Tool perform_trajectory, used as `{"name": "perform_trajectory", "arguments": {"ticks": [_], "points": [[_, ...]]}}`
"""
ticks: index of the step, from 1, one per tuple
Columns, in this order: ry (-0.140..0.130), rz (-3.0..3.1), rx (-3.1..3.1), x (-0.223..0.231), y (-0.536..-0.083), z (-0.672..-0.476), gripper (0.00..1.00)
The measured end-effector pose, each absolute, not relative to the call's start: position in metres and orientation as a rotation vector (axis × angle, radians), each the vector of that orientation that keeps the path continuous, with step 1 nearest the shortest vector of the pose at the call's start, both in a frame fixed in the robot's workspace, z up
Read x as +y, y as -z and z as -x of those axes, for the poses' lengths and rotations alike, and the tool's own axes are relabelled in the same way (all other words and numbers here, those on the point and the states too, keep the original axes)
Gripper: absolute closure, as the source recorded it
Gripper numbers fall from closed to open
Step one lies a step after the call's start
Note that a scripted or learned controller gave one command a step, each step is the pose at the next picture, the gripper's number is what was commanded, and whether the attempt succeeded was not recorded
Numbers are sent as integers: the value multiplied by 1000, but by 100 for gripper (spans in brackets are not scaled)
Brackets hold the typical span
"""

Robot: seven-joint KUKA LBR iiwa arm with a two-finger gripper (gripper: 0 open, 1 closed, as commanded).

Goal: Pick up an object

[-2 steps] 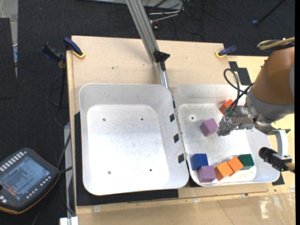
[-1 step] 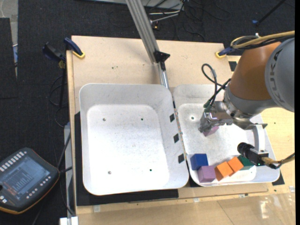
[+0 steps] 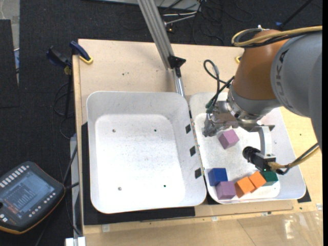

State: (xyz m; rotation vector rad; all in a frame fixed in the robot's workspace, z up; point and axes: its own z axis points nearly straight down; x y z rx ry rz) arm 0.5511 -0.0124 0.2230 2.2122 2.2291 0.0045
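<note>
In the right bin (image 3: 290, 186), my gripper (image 3: 212, 126) hangs low over the upper left part, under the orange wrist band. Just to its lower right, a light purple block (image 3: 228, 138) sits tilted; I cannot tell whether it is held or lying on the bin floor. Along the bin's front edge lie a blue cube (image 3: 217, 176), a second purple cube (image 3: 225, 189), two orange blocks (image 3: 246, 185) and a green block (image 3: 270, 177), packed close together.
The left bin (image 3: 102, 137) lies beside the right one, with a raised rim between them. A slanted metal pole (image 3: 156, 27) runs from the back down to the bins' shared corner. A black cable end (image 3: 253, 156) hangs over the right bin.
</note>
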Motion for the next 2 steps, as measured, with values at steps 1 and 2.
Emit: {"name": "perform_trajectory", "arguments": {"ticks": [1,2], "points": [[-4,-2213,2229,29,-229,-568,100],[-4,-2212,2230,88,-223,-586,100]]}}
